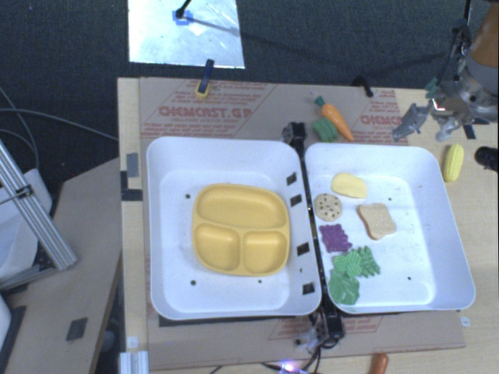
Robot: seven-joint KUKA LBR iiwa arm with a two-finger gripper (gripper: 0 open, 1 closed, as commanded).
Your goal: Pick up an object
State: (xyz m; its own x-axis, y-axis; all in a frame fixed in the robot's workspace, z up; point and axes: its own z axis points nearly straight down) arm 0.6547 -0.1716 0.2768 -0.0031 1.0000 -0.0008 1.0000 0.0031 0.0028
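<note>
Food items: 5 in right bin (437, 170).

My gripper (427, 123) hangs at the upper right, over the table (257, 104) just past the right bin's (437, 287) far corner, fingers (408, 121) spread w/ nothing between them. Right bin holds a yellow piece (348, 185), cookie (327, 206), toast slice (377, 220), purple grapes (336, 238) & green leafy bits (352, 271). Left bin (168, 209) carries a yellow divided plate (240, 228). Carrot (335, 118) lies on the table behind the bins; corn cob (453, 163) sits just outside the right bin's rim.
</note>
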